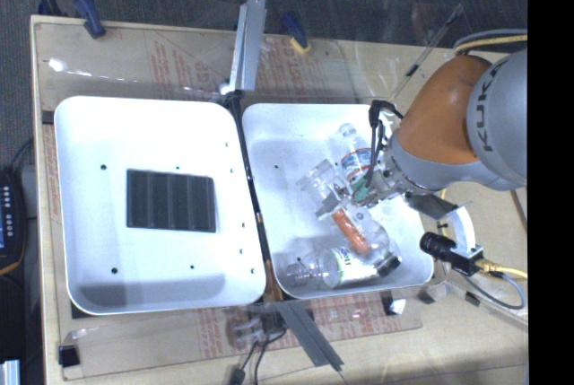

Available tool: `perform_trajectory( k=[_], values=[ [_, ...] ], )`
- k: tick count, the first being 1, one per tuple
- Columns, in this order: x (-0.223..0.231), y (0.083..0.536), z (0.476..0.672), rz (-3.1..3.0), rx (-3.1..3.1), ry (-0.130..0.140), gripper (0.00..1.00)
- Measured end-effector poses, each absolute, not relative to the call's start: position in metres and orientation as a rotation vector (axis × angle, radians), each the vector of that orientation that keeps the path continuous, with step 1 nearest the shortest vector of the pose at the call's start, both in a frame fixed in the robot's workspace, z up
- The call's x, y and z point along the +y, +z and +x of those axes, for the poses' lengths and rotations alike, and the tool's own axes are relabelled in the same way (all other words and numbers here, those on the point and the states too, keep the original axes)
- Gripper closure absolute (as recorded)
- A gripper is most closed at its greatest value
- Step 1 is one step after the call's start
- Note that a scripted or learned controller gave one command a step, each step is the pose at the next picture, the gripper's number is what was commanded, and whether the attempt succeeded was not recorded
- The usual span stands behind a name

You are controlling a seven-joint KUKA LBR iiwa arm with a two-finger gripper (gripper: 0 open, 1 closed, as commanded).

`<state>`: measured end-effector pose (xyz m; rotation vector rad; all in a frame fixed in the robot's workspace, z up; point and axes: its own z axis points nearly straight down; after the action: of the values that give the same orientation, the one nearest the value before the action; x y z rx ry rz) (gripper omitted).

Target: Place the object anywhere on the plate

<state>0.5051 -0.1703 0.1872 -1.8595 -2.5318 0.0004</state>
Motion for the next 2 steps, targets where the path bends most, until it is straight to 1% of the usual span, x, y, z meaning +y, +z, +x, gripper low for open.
perform_trajectory(
  k=[1, 2],
  values=[
    [-0.123, 0.224, 0.552, -1.676, -2.657, 0.0, 1.0],
    [-0.067, 0.308, 0.526, -1.625, -2.691, -0.001, 1.0]
  ],
)
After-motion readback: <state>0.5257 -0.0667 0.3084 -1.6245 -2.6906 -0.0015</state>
